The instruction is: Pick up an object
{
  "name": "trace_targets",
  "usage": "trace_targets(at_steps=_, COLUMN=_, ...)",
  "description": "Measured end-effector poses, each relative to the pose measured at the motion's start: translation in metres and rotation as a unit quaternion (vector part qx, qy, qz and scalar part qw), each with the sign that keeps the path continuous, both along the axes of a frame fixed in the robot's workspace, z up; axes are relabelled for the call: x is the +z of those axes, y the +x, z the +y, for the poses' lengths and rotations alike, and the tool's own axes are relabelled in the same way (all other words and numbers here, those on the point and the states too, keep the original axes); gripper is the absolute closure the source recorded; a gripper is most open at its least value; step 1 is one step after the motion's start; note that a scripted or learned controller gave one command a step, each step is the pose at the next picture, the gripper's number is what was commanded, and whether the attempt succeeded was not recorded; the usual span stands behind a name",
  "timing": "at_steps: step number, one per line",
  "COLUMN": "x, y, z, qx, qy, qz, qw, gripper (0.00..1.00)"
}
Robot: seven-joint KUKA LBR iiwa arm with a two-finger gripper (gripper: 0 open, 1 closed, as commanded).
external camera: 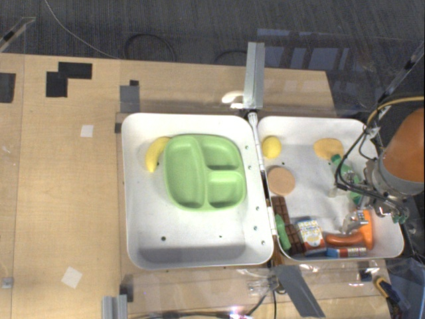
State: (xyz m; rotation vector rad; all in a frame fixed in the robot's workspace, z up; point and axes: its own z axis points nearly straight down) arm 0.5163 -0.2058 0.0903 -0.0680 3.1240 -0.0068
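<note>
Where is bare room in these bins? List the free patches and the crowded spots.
Widest free patch: the left bin floor between the green tray and the near rim. Smaller: the right bin middle, between the tan disc and the gripper. Crowded: the right bin's near edge, where the brown bar, small box and orange item sit packed.

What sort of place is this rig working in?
Probably a robotics lab bin-picking bench: a white left bin and right bin sit side by side on a wooden benchtop. The right one holds small mixed items, and the robot arm reaches over it.
</note>
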Motion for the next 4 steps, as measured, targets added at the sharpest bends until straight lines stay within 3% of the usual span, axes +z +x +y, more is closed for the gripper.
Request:
trace_targets(at_steps=1, x=0.001, y=0.020, z=0.077, qx=0.061, qy=0.0001, qz=-0.001, qw=0.9981, gripper=0.00)
trace_targets(at_steps=2, x=0.052, y=0.087, z=0.039, qx=0.219, qy=-0.0019, qz=0.002, qw=0.9757, gripper=0.00)
trace_targets(at_steps=3, x=-0.001, y=0.061, z=0.020, qx=0.187, qy=-0.0020, qz=0.001, qw=0.9824, gripper=0.00)
trace_targets(at_steps=4, x=0.000, y=0.009, z=0.011, qx=0.146, qy=-0.0017, qz=0.001, qw=0.9892, gripper=0.00)
